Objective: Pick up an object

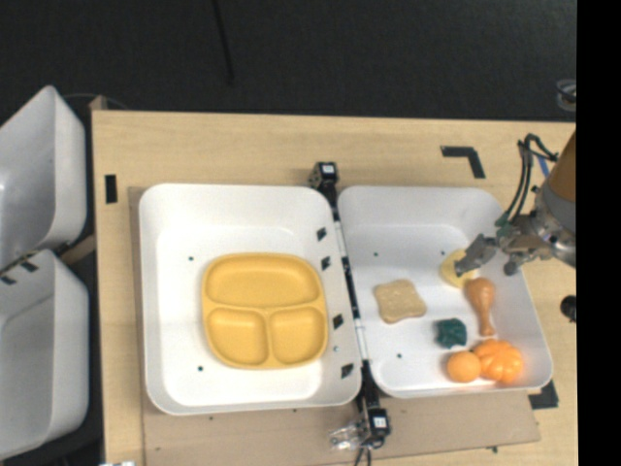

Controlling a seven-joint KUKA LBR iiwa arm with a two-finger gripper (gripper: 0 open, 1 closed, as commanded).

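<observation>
One gripper (493, 252) seen over the right bin (412, 207), finger state not discernible, pale yellow piece (452, 268) just beside it, drumstick (481, 303) just below, bread slice (399, 300) farther left, yellow divided plate (264, 309) placed in the far left bin (175, 212).

Yellow tray (264, 309) left bin (160, 260); toy food right bin (408, 212).

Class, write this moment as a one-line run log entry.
arm: over right bin | gripper: above drumstick | holding: nothing seen | tray: left bin
</observation>
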